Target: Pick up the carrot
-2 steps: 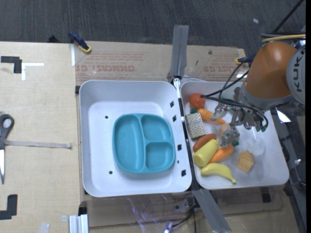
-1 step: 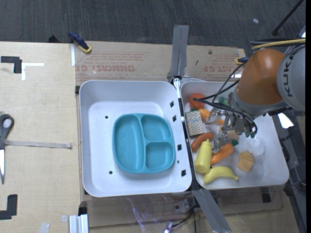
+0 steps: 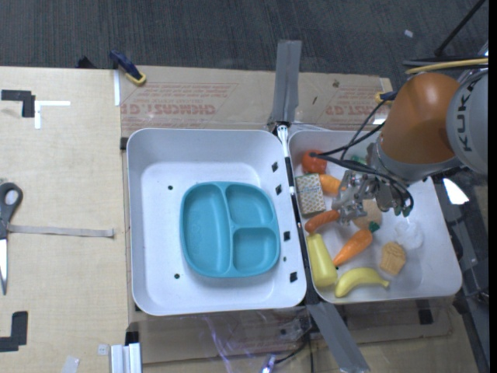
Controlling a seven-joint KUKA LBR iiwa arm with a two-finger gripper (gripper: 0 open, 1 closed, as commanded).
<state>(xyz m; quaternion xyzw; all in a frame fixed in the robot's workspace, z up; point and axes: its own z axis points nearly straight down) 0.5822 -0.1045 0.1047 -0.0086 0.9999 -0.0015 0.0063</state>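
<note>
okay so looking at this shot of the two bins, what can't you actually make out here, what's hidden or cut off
- Claw, camera view: small and cluttered by cables, so its state and any contact with the carrot are unclear.
- Orange piece at the right bin's back: partly covered by a cable; identity unclear.
- Right bin's back right area: hidden under the arm.
- Scissors: cut off by the left edge.

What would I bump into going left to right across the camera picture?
scissors → blue tray → corn → carrot → cupcake
</note>
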